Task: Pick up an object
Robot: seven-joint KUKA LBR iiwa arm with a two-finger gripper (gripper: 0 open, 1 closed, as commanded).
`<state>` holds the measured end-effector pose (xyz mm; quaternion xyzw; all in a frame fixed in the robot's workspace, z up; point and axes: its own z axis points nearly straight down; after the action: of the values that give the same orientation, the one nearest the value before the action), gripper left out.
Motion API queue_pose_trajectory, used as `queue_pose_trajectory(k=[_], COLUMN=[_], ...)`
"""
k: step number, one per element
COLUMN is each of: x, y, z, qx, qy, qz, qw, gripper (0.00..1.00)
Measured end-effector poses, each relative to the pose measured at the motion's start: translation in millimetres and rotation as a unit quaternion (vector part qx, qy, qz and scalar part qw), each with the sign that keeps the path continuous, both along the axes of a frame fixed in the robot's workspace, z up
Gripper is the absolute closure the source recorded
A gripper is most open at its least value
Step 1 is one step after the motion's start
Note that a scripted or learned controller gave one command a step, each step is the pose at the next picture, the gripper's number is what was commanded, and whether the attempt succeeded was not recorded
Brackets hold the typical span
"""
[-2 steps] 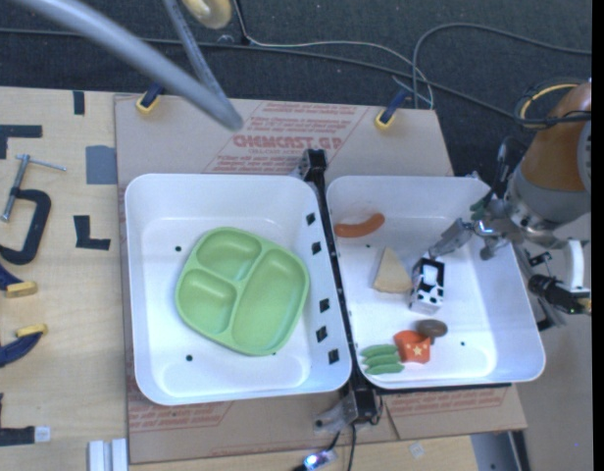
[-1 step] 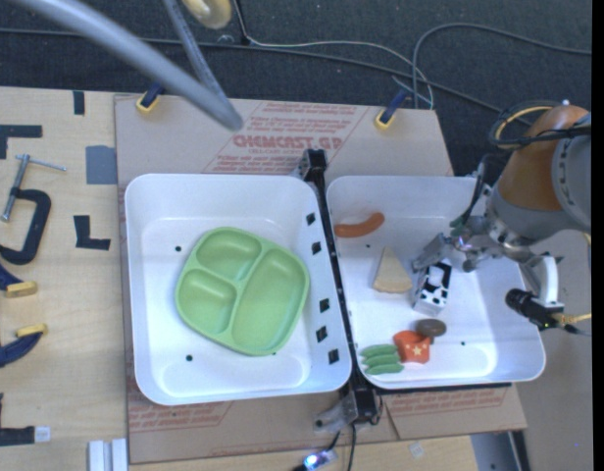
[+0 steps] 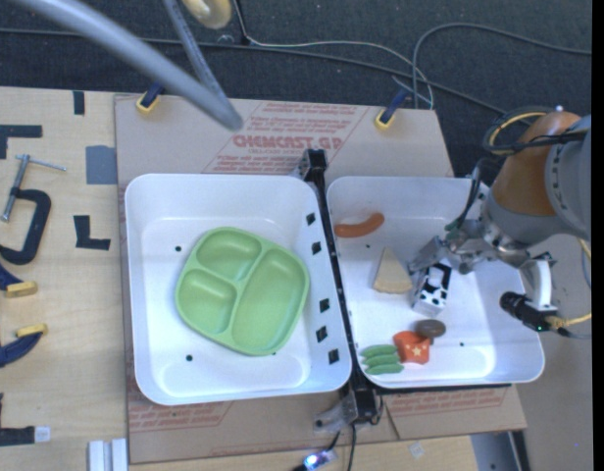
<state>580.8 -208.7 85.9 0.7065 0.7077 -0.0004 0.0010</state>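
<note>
The pincer [image 3: 432, 285] is reaching down into the right bin [image 3: 478, 361], touching or just above a black-and-white block [image 3: 434, 292]; whether it is gripping cannot be told. Five small things are lying there: a sausage [image 3: 359, 226], a tan wedge [image 3: 390, 273], a brown disc [image 3: 429, 329], a red piece [image 3: 412, 346] and green pods [image 3: 380, 359]. One green divided plate [image 3: 243, 290] is sitting in the left bin [image 3: 145, 263].

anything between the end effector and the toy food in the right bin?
Nothing visible. The end effector is low in the right bin, beside the tan wedge and just above the brown disc; no item lies across the gap.
</note>
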Motion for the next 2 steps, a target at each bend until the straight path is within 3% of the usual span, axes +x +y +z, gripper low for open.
queue_pose_trajectory(k=[1, 2], x=[2, 0], y=[0, 5], z=[12, 74], qx=[-0.0005, 0.0007], qy=[-0.003, -0.001], qz=[0.001, 0.0], qw=[1.0, 1.0], gripper=[1.0, 1.0])
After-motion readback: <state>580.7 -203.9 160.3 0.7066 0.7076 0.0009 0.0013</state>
